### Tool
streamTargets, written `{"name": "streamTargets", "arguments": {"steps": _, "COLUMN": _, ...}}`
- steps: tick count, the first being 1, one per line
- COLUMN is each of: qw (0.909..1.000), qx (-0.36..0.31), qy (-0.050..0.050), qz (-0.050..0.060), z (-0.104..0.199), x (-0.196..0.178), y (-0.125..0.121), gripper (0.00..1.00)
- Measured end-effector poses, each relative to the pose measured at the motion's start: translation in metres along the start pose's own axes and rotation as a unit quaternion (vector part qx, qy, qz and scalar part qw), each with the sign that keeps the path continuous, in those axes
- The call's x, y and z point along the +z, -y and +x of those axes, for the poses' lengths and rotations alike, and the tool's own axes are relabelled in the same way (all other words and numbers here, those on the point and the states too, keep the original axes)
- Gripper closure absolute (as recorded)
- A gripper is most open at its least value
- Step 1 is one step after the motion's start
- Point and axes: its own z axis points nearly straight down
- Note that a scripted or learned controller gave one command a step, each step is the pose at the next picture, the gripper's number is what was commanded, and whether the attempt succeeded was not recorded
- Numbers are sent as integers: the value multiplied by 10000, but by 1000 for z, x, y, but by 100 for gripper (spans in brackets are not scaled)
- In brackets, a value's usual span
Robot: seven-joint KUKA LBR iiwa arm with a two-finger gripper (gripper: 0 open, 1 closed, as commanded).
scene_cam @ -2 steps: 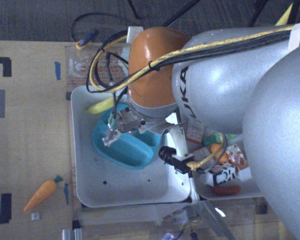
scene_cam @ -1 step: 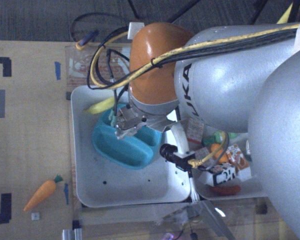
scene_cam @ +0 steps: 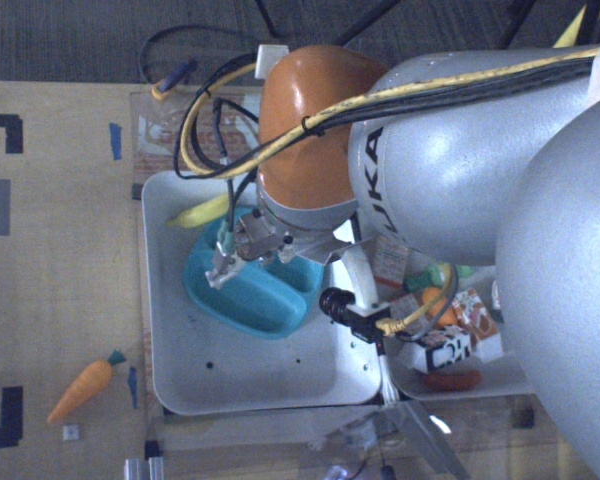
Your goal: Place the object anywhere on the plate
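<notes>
Bulky grey arm (scene_cam: pixel 460 158), glossy orange band (scene_cam: pixel 310 128), yellow and black cables (scene_cam: pixel 280 138) draped along it.

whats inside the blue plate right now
The visible part of the blue plate looks bare. The hand hangs over its left edge, and the arm covers its upper compartment, so that part stays unknown.

I work in a robotics lab: tripod legs (scene_cam: pixel 380 3) on grey carpet, blue tape marks (scene_cam: pixel 115 140) on my wooden bench (scene_cam: pixel 60 298).

Blue sectioned plate (scene_cam: pixel 248 298) in bin (scene_cam: pixel 180 368)
</notes>
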Motion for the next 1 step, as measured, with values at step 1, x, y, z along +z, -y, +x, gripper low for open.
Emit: {"name": "streamTargets", "arguments": {"steps": 1, "qw": 10000, "qx": 4, "qy": 0, "qz": -10, "z": 0, "x": -10, "y": -1, "gripper": 100}}
